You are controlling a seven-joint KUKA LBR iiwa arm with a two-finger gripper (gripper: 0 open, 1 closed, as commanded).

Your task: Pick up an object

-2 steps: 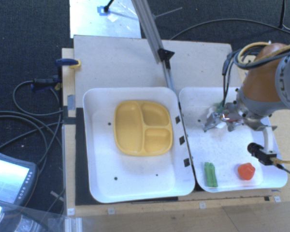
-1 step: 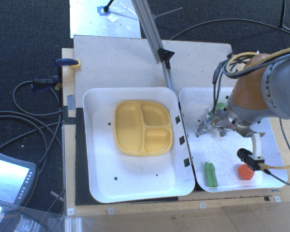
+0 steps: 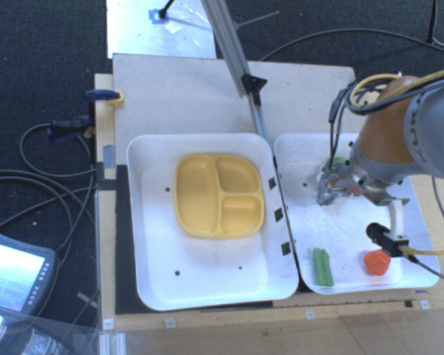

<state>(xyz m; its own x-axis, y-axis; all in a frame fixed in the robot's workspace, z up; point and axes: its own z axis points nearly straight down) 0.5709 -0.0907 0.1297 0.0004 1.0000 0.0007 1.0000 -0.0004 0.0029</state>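
- The gripper (image 3: 327, 191) hangs low over the far part of the right bin (image 3: 303, 220); whether it is released or clenched I cannot tell.
- A green object (image 3: 323, 266) lies near that bin's front edge, well apart from the gripper.
- An orange-red object (image 3: 376, 262) sits to its right.
- A yellow divided plate (image 3: 219, 195) rests in the left bin (image 3: 152, 220).

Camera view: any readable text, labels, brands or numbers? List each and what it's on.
No readable text.
Pendant screen, lower left: lit, content too blurred to read.
Yellow divided plate, green object, red object, white bins: no markings visible.
Arm: no legible brand or label.
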